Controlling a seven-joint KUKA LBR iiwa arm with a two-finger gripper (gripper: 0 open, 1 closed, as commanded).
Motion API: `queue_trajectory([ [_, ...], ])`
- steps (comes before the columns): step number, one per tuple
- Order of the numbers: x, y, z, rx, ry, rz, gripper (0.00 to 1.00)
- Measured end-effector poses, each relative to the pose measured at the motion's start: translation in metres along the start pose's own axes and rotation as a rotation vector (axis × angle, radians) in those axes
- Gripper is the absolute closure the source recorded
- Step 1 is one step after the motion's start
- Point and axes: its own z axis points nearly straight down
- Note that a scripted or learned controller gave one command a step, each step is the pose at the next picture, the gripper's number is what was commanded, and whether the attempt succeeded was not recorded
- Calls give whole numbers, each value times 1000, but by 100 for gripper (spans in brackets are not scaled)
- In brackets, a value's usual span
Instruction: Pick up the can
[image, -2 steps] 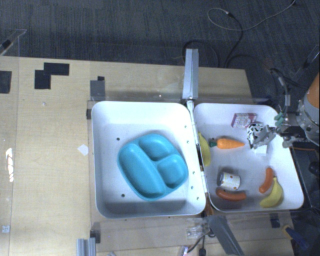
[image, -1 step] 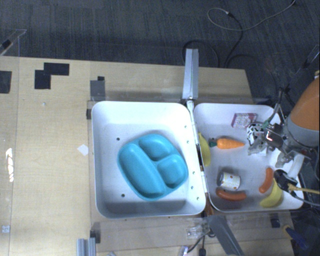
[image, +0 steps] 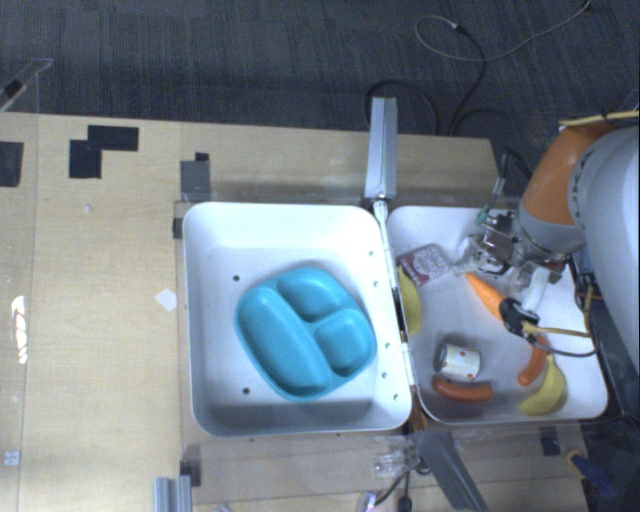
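I see the gripper (image: 492, 250) low over the back of the right bin (image: 590, 405), above the orange carrot (image: 484, 291) and beside a clear wrapper (image: 431, 262); I cannot tell what it touches. The can (image: 457, 360) lies on its side well apart, toward the bin's front, just behind a red sausage (image: 462, 390). The left bin (image: 205, 300) holds 1 blue divided plate (image: 304, 331).
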Motion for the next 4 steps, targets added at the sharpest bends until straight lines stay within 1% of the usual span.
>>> queue_trajectory([
  [1,13,36,-1,67,-15,168,0],
  [2,16,42,-12,29,-8,159,100],
  [3,24,45,-163,1,0,115,100],
  [4,57,27,-214,2,0,246,100],
])
